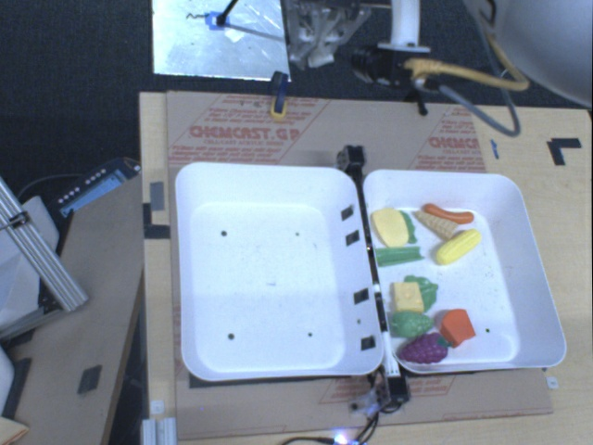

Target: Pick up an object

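Note:
Several toy foods lie in the right bin (528,276). A yellow slice (391,227), an orange carrot (447,216) and a yellow corn cob (458,247) are at its far end. A green bean pod (398,257) lies just below them. Nearer the front sit a yellow block (407,296), a green pepper (410,324), a red-orange piece (456,326) and purple grapes (424,349). My gripper (316,43) hangs high beyond the far edge of the bench, well away from both bins, with nothing seen in it.
The left bin (185,248) stands beside the right one, joined along a black hinge strip (363,248). A blue and yellow clamp (278,95) sits at the bench's far edge. Cables (454,72) trail from the arm above the right bin's far side.

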{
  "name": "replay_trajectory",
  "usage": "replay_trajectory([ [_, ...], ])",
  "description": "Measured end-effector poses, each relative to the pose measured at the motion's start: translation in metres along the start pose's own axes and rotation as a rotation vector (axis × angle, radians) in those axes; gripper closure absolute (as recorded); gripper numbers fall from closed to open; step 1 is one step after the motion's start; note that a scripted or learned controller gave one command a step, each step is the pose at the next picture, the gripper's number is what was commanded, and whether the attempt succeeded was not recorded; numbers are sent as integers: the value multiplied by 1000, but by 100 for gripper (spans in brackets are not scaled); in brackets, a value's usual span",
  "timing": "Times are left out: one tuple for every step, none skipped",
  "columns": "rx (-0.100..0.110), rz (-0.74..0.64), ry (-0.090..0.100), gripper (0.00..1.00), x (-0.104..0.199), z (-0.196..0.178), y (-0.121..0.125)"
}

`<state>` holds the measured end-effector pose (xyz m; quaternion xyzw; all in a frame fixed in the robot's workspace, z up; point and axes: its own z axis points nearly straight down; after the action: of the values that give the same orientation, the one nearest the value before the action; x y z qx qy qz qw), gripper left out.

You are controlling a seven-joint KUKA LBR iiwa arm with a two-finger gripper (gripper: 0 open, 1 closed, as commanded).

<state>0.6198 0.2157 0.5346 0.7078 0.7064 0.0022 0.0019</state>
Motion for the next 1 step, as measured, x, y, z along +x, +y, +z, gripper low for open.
replay_trajectory([
  [8,-9,0,100,20,27,-63],
])
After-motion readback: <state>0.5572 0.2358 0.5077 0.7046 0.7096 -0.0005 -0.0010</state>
